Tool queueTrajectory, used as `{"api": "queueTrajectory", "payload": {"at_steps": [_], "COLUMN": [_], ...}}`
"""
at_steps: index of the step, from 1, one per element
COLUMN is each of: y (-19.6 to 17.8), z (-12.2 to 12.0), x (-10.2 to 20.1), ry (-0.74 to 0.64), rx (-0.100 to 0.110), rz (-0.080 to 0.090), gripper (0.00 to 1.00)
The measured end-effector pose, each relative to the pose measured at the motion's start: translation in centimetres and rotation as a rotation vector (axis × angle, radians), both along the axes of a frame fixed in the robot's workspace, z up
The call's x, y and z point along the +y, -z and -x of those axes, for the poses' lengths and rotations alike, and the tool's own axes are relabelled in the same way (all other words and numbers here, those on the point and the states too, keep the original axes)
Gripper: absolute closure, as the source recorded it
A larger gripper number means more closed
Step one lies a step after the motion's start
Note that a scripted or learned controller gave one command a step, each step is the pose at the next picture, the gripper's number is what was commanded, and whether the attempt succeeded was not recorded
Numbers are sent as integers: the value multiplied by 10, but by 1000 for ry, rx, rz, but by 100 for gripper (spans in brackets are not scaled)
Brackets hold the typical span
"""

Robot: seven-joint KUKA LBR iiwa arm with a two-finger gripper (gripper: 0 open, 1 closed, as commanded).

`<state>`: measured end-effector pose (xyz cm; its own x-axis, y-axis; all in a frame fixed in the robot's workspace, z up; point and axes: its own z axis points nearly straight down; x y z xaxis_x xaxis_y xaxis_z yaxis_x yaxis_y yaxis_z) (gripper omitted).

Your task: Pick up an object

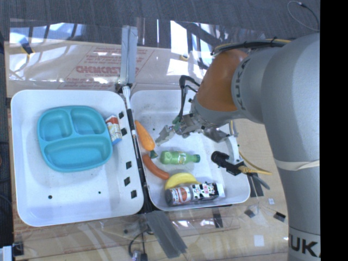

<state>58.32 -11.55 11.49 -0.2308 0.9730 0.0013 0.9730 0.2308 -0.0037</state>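
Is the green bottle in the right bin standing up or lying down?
Lying down: the green bottle rests on its side on the right bin floor.

— Where does the arm (283, 124) sit?

— It comes in from the right as a thick grey column, bending over at the orange band (220, 83) above the wrist.

— And past the band?

— The wrist tips down and to the left, and the gripper (163, 136) hangs at its lower-left end, pointing the same way.

— Are the fingers apart?

— They are slim and pale, close to each other; the gap between them is too small to judge.
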Motion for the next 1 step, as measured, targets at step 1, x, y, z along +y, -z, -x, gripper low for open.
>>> {"api": "queueTrajectory", "payload": {"at_steps": [1], "y": [23], "z": [44], "x": [-67], "ry": [59], "rx": [-2], "rz": [0], "gripper": [0]}}
